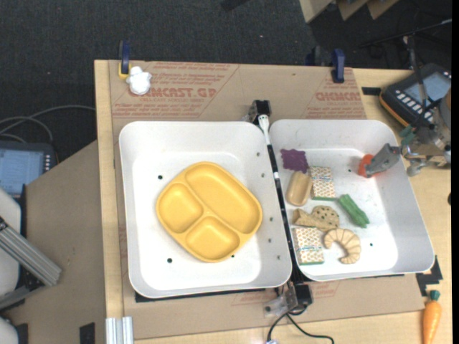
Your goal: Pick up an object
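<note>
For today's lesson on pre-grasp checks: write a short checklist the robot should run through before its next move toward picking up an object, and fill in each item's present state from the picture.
1. Objects available in the right bin: ok. A croissant, a green piece, a cookie, a purple piece and others lie there.
2. End effector over the right bin: ok, near its upper right part.
3. End effector free of any object: cannot tell; its tip is too small to read.
4. Target isolated: not ok for the cookie, which is crowded by neighbours; ok for the purple piece, which lies more apart.
5. Yellow tray out of the way: ok, it sits in the left bin.
</note>
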{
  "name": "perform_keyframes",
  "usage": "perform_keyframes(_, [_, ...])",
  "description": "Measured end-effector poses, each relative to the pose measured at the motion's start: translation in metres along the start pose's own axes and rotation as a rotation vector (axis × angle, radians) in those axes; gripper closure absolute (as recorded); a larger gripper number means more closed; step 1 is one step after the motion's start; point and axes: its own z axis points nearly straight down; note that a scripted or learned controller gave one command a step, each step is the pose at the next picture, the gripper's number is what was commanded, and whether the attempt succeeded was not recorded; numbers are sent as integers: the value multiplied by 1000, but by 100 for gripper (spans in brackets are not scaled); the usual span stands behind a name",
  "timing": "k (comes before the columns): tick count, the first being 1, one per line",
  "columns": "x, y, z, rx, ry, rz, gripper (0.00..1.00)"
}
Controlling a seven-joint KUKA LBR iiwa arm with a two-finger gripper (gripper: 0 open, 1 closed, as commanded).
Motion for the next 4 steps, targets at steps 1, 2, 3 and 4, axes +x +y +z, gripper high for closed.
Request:
perform_keyframes(1, [-16, 32, 110, 10, 3, 1, 0])
perform_keyframes(2, [-4, -4, 162, 8, 4, 1, 0])
perform_keyframes(3, [-5, -1, 148, -2, -1, 1, 100])
perform_keyframes(4, [81, 45, 158, -7, -1, -8, 100])
